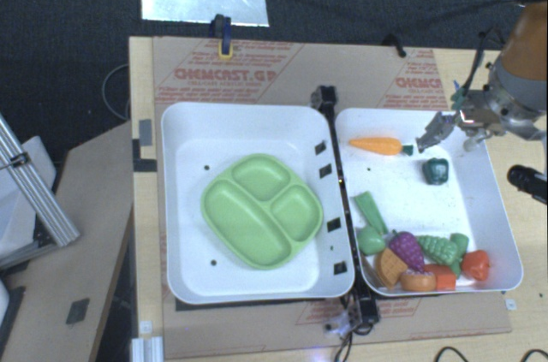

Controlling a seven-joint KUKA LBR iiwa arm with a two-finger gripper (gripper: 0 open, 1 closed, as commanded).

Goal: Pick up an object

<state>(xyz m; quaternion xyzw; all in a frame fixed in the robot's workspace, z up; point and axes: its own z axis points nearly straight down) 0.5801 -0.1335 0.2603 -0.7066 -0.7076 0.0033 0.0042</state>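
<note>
Plainly, the right bin (501, 206) is the landmark to read everything from, since it carries every loose toy and so every candidate for the pick. The tool (452, 129) hangs over this bin's far edge with its two fingers spread apart and nothing between them, one tip toward the carrot and one toward the bin's right wall. Just inside that far edge lies an orange carrot (375, 145), stretched sideways and apart from the rest, which makes it easy to straddle. A little nearer the bin's middle, on its right side, sits a small dark green object (436, 171), also on its own and close below the tool; I judge this the likeliest target, because the spread fingers hover almost above it. Along the bin's near edge the other toys are heaped together: a green vegetable (370, 219), purple grapes (407, 249), an orange piece (419, 281) and a red tomato (476, 264), touching one another and harder to single out. To the left of the right bin, across the shared divider, the left bin (184, 181) holds a green sectioned plate (261, 210), lying flat. Both rest on the desk (145, 335).
</note>
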